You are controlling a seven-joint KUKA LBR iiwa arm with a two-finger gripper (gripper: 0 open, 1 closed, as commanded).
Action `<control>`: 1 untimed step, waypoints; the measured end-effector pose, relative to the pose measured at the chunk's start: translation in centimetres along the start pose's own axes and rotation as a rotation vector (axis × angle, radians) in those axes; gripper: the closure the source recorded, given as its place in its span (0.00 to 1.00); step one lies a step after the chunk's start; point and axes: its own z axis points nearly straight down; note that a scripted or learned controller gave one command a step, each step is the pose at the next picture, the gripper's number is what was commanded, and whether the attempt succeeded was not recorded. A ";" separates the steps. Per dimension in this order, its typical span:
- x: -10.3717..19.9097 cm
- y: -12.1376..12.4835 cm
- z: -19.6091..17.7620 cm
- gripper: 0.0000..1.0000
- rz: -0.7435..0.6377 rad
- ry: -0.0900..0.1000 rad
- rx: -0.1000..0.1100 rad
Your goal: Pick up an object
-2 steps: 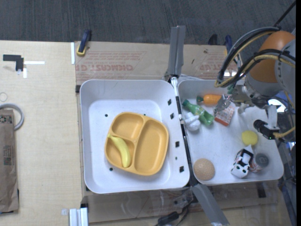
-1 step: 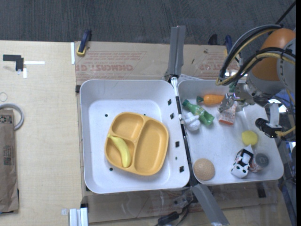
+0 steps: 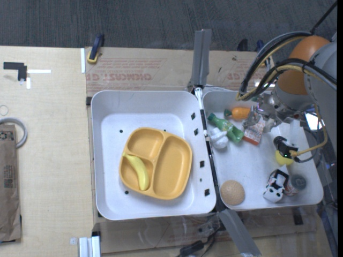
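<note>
Gripper (image 3: 261,113): low at right bin's (image 3: 252,205) 12 o'clock, grip state cannot tell
Objects: orange (image 3: 240,112), green bottle (image 3: 225,128) just beside it
Left bin (image 3: 102,159): yellow plate (image 3: 156,163) holding banana (image 3: 138,171)

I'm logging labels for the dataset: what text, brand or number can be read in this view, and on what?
"CHEMCAST": red print, upside down, on the cardboard sheet behind the bins; the letters after it are too blurred to read.
Brown paper bag at the left edge: dark print, too small to read.
Small box in the right bin: printing blurred, unreadable.
</note>
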 end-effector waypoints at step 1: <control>9.6 0.6 -10.0 1.00 -0.177 -0.001 -0.001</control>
